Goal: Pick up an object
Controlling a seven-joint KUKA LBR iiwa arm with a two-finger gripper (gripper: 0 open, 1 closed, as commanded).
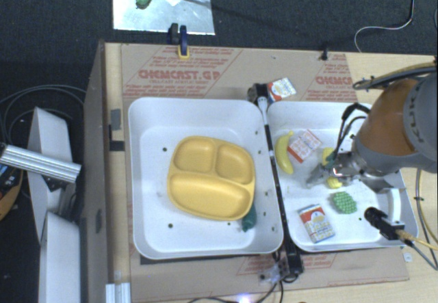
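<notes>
Over the right bin, the gripper sits low among the items, just beside a small yellow object and a green ball; whether it grips anything I cannot tell. Left of it lie a banana and a red-and-white box, while the left bin holds a yellow divided tray.

You have two white bins side by side on the desk, whose top carries red printed lettering; the left bin and the right bin meet along a dark divider. Beyond the desk's far edge, a shiny sheet lies on the dark floor with a small green thing on it. To your left, a grey metal bar lies over white boxes, near black cables.
</notes>
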